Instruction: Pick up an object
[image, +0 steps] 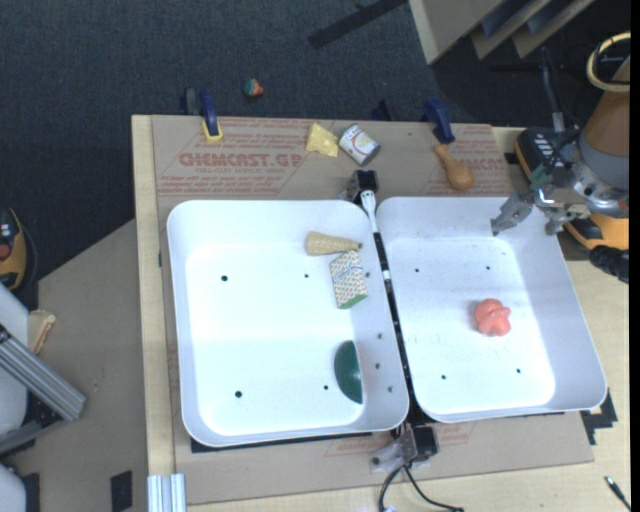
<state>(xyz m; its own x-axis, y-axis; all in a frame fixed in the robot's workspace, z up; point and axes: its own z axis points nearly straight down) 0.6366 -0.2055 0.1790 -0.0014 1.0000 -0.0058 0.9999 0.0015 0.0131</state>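
The right bin (560, 300) holds a pink lumpy object (492, 317) near its middle. In the left bin (200, 300) lie a tan cone (332, 243), a patterned packet (348, 278) just below it, and a dark green object (348, 370) near the front right corner. My gripper (527, 218) hangs over the far right corner of the right bin, well behind the pink object. Its fingers are spread open with nothing between them.
On the board behind the bins lie a yellow wedge (322, 141), a small white box (358, 144) and a brown-handled object (455, 168). Blue clamps (210, 115) grip the board's far edge. A black-and-white tool (366, 190) rests at the seam between the bins.
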